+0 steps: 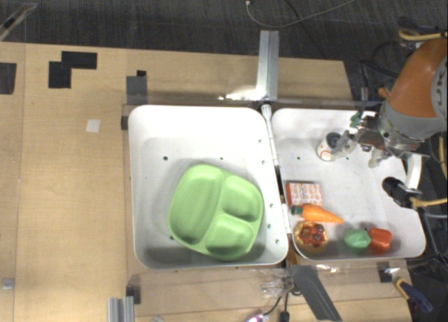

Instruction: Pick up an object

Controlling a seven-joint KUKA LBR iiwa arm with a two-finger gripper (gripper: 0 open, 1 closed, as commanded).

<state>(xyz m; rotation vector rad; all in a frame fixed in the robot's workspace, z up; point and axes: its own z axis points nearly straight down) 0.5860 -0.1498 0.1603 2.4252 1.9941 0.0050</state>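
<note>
The right bin (364, 121) holds several small things along its near side. A red-and-white patterned box (304, 192) lies by the divider, with an orange carrot (320, 213) just in front of it. Below the carrot sits a round brownish item with red and yellow spots (312, 236). A green piece (358, 239) and a red piece (380, 239) rest together near the front right corner. My gripper (334, 145) hangs over the far part of this bin, apart from all of these, with a small pale round shape at its tip.
A light green divided plate (215, 210) lies in the left bin (150, 173). A metal post (269, 68) stands behind the divider between the bins. A black part with cables (398, 191) hangs over the right bin's right edge.
</note>
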